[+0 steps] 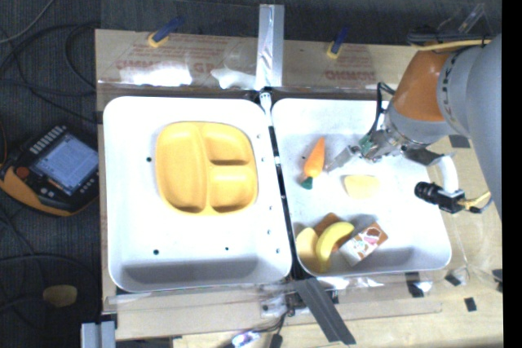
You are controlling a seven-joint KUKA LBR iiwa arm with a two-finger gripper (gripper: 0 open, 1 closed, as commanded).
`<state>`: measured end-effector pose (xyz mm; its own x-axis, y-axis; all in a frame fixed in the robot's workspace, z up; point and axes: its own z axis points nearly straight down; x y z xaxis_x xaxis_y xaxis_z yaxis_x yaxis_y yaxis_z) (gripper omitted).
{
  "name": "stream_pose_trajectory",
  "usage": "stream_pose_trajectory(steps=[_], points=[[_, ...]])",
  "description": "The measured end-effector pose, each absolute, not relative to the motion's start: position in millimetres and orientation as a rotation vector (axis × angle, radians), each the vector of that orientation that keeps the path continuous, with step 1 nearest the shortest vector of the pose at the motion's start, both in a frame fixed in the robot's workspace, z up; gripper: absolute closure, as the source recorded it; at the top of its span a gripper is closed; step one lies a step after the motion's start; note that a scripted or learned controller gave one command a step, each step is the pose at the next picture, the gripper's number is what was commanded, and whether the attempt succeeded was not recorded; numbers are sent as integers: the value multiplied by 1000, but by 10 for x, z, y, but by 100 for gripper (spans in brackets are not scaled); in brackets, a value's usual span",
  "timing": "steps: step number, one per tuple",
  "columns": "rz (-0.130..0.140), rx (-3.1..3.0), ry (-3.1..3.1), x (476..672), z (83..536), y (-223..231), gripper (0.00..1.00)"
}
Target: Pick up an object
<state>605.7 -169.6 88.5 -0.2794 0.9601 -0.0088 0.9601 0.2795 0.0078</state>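
Single arm [457, 94] comes in from the right, grey with an orange band, wrist over the upper right part of the right bin [432, 257]. Gripper [338, 160] is low inside that bin, pointing left. Nothing is seen held in it; open or closed cannot be told from this angle.

Right bin contents:
- toy carrot [313, 160], orange with a green end, near the bin's left wall, tilted with the green end toward the front. It lies just left of the gripper tip, very close; contact unclear.
- pale yellow piece [360, 186], flat, just below the gripper, apart from the carrot.
- bananas [323, 244], yellow, at the front left corner, with a brown item [327, 222] partly tucked behind them.
- small carton [364, 243] with a printed face, touching the bananas on their right, tilted.

Left bin [130, 257] holds a yellow divided tray [205, 167], about centred, lying flat.

Outside the bins: a strip of silver tape [270, 45] stands above the seam between the bins, two clips [165, 31] sit on the back board, and a handheld pendant [57, 171] lies on the dark floor at left.
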Motion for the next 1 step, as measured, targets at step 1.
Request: stream_pose_trajectory(steps=[1], points=[[2,1775,2578,5472,893,-1636,0]])
